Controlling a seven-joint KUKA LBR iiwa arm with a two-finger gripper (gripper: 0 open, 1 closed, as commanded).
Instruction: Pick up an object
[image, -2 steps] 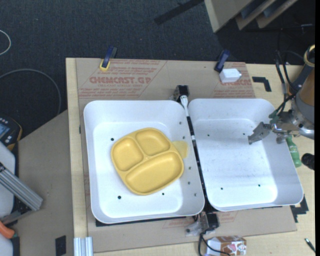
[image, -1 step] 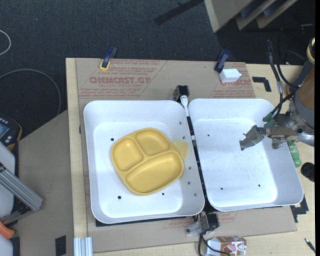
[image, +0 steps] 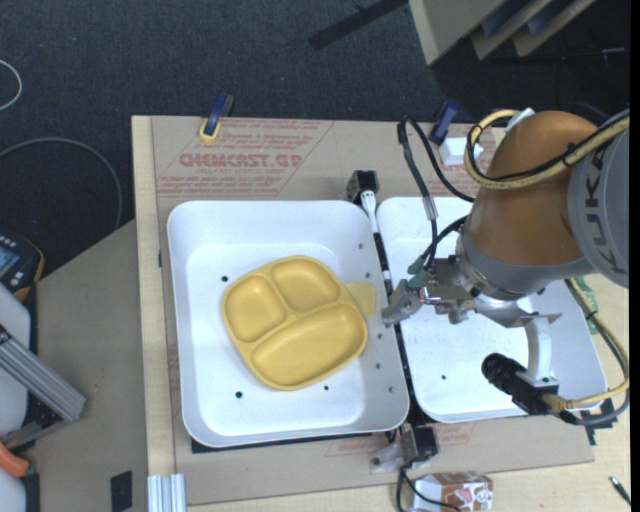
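Glossy yellow divided tray (image: 294, 321) (three rounded wells) beside claw (image: 392, 305).

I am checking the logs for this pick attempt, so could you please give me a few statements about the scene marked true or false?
1. The yellow divided plate lies in the left bin. True.
2. The plate has two compartments. False: it has three, two smaller ones at the far side and one larger one nearer the camera.
3. The gripper is near the divide between the two bins, by the plate's right edge. True.
4. The plate is lifted clear of the bin. False: it rests on the bin floor.
5. The arm stands over the left bin. False: its orange band and wrist are above the right bin.
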